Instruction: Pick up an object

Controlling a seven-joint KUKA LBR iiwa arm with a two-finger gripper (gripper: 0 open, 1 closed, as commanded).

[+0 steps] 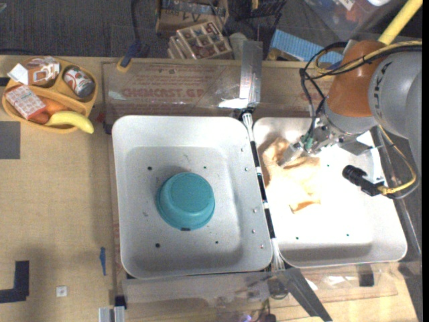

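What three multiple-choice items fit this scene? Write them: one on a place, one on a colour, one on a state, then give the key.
1. Where does the bowl lie?
A. left bin
B. right bin
C. on the bench

2. What colour is the bowl?
A. red
B. teal
C. black

3. How does the bowl rest?
A. on its side
B. mouth up
C. upside down

Key: 1 A, it sits near the middle of the left bin, while the gripper is over the right bin. 2 B, its surface is plainly teal. 3 C, its flat base faces up.
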